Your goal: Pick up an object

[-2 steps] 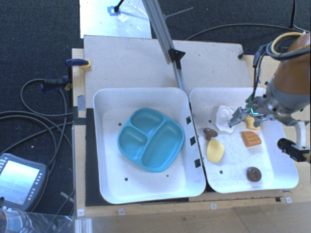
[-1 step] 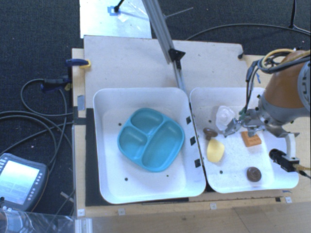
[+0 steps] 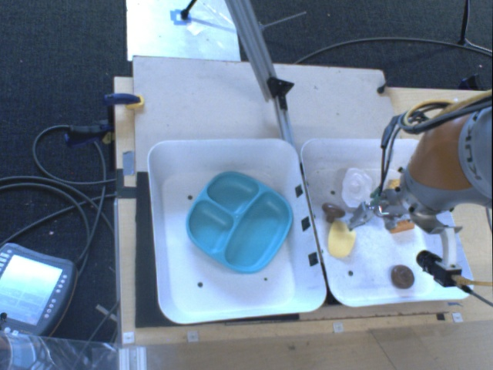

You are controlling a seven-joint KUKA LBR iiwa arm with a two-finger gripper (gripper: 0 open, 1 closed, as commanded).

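Two-finger gripper [image 3: 359, 216], its state impossible to tell, is hovering beside the small yellow rounded object [image 3: 342, 240], which is probably light, smooth and best pinched across its narrow width.

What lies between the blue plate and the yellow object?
In the camera view, the two bins' adjoining rims lie between the blue plate and the yellow object; otherwise bare white bin floor.
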